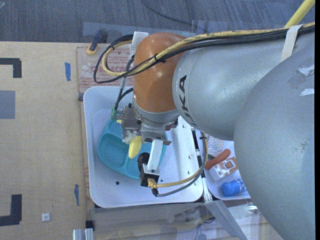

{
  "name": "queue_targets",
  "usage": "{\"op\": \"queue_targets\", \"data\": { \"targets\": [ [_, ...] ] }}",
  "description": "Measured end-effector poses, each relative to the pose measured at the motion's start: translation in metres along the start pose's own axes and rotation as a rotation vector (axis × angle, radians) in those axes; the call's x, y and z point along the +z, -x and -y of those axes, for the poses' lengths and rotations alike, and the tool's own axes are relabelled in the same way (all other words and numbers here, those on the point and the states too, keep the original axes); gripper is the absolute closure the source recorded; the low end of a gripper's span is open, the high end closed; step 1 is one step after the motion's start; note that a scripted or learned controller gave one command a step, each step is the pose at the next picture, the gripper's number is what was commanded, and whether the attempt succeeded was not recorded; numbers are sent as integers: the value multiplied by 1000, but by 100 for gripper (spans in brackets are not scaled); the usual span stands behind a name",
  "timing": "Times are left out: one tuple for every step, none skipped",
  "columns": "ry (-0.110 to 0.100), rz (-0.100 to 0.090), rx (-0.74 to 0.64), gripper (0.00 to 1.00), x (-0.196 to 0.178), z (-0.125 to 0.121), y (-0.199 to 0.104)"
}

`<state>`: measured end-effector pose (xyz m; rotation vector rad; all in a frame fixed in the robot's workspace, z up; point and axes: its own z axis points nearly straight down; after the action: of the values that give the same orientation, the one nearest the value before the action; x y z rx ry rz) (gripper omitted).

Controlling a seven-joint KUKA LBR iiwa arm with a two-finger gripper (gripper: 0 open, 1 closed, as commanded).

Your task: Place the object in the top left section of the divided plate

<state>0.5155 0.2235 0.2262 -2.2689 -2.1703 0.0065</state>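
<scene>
- Jaws: hidden under the wrist; we cannot tell their state.
- Small yellow banana-shaped object (134,147): just beneath the gripper (141,143), above the turquoise plastic divided plate (111,151), presumably positioned for placing.

A grey arm (240,84) with an orange band (152,74) hangs over a white bin (100,184); in it lies a turquoise plate (110,151) under a yellow object (134,146). The right bin (217,186) holds a blue thing (231,187) and an orange-red one (219,159). Yellow cables (107,64) cross the tan bench (40,134), which bears black marks and blue tape
</scene>
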Motion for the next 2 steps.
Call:
{"op": "queue_targets", "data": {
  "targets": [
    [4,0,-296,100,-125,-39,43],
    [5,3,-299,100,-134,-40,41]
  ]
}}
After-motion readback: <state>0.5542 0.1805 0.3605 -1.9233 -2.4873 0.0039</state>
